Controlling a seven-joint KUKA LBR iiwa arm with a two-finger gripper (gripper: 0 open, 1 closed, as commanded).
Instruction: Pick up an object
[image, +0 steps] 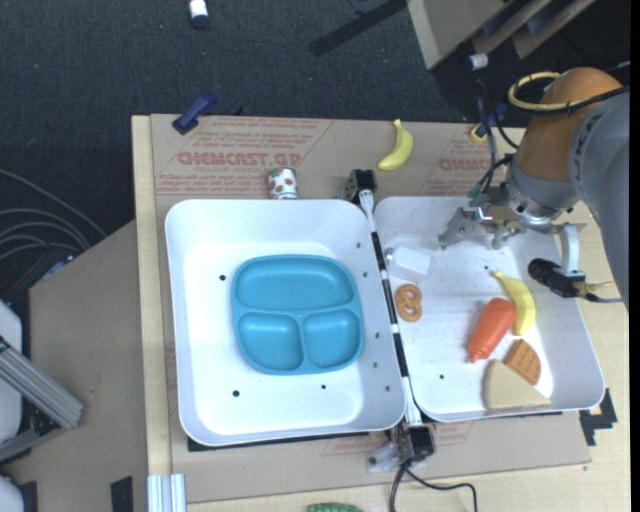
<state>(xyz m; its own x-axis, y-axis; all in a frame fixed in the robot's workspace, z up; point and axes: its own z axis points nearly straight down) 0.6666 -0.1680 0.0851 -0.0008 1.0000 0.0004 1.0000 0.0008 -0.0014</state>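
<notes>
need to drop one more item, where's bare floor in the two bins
Left white bin: bare strips around the blue divided plate. Right white bin: bare between pretzel and orange carrot; crowded by yellow banana and cracker.

Single fixed overhead camera, looking down at a slant on bench (250, 150) with both white bins: left bin (200, 240), right bin (570, 350). Mid-distance. Arm (560, 130) entering from right.
</notes>
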